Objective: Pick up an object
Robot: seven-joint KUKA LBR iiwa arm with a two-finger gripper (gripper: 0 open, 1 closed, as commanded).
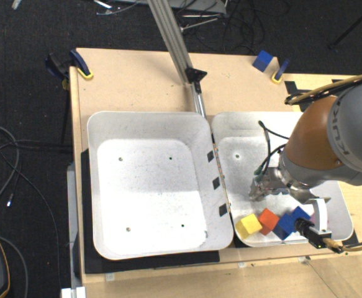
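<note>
Camera view: jaws (257, 190) over right bin (243, 135), grip state unclear, wrist partly hiding blue block (290, 222).

I see the wooden bench (137, 85) bearing two white bins side by side: left bin (100, 166), right bin (243, 129).

A blue block (263, 60) sits on the wooden bench (143, 82) beyond the left bin (146, 182).

Three small blocks, lower right of the frame
A yellow block (249, 225), an orange block (268, 220) and a blue block (290, 221) sit touching in a row (yellow leftmost) along the right bin's near edge
</note>
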